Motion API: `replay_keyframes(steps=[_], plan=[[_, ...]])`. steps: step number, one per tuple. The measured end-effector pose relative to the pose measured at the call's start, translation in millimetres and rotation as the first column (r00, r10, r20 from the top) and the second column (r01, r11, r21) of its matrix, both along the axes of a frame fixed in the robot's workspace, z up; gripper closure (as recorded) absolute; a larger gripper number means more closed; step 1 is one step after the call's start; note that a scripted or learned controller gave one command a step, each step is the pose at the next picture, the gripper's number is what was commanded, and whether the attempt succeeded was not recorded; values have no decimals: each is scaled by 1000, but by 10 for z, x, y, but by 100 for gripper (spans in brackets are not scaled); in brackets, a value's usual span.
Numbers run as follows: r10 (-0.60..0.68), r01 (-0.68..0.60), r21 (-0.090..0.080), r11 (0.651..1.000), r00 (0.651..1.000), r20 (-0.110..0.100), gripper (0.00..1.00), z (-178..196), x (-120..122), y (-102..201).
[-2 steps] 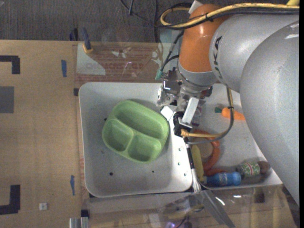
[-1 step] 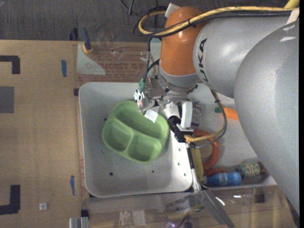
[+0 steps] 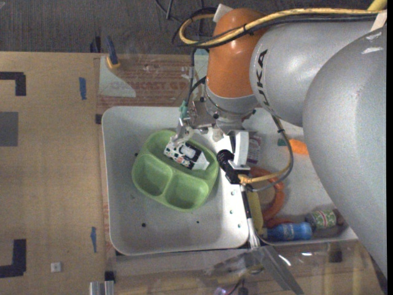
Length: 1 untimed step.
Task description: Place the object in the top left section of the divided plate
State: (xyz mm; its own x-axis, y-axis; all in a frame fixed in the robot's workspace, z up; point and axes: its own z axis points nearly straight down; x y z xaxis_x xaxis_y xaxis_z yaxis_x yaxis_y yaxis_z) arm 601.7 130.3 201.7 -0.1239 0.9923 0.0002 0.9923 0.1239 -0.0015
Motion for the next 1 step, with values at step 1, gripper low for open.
replay_keyframes(steps=[1], plan=[[81, -81, 0, 997, 997, 0, 0, -273, -151, -7]])
